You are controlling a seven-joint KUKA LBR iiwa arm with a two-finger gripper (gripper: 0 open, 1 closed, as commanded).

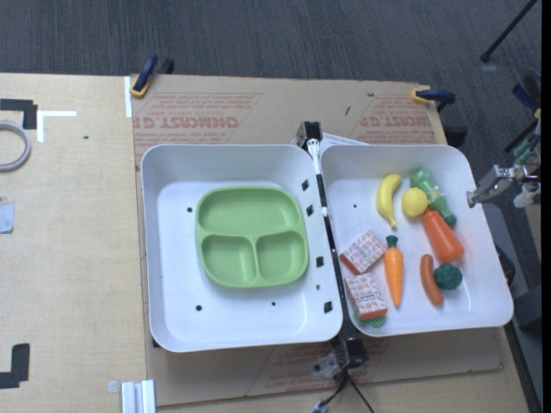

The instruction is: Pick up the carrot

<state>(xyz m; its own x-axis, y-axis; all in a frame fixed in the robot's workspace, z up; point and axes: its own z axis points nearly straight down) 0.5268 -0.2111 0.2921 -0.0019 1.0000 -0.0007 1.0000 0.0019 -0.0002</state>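
While the slim orange plastic carrot lies free in the right white bin (untouched), the two-finger gripper hovers outside — finger state unclear.

The scene is viewed from a single fixed camera set high above the bench and tilted down at a slant, so that the far dark floor is taken in along the top. Both white bins are framed whole: the left bin near the middle, the right bin toward the right edge. The bench is seen from a moderate distance.
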